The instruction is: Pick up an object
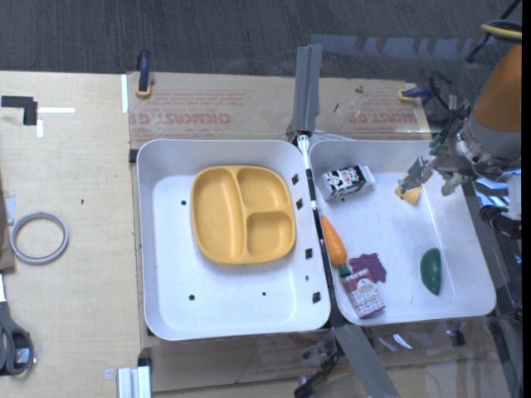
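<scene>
Gripping a small yellow piece (pixel 408 192) between closed fingers, the gripper (pixel 419 179) is held above the right bin (pixel 465 305), presumably for lifting.

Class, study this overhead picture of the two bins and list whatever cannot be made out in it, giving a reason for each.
- End effector, camera view: its fingers blur into the wrist hardware, so its grip on the small yellow piece is unclear.
- Arm: cut off by the right edge.
- Packet and black-and-white carton: print too small to read.
- Scissors: cut off by the left edge.
</scene>
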Tool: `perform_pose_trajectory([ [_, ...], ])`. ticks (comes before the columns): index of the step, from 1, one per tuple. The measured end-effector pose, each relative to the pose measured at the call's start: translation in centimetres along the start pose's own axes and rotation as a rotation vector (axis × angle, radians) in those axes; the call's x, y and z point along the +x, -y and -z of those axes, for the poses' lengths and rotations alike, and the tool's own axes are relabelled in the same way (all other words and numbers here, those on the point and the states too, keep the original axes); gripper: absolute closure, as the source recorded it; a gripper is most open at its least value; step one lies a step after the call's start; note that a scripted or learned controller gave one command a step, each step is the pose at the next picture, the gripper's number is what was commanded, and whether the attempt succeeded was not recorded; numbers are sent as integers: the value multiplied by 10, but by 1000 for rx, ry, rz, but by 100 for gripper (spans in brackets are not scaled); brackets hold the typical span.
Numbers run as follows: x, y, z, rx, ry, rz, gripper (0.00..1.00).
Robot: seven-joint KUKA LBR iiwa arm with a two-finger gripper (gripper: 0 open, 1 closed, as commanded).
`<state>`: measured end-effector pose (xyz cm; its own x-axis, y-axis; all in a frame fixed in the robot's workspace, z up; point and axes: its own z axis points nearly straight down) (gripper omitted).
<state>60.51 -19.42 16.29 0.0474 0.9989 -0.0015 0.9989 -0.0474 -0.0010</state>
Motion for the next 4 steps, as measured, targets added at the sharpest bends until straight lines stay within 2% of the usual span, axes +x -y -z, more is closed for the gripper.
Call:
perform_pose_trajectory([
  [1,-21,31,-71,-1,-5,35,0],
  [2,-21,114,-66,0,-2,230,0],
  [3,-22,113,-57,-1,-2,227,100],
  [4,36,62,53,0,0,227,100],
])
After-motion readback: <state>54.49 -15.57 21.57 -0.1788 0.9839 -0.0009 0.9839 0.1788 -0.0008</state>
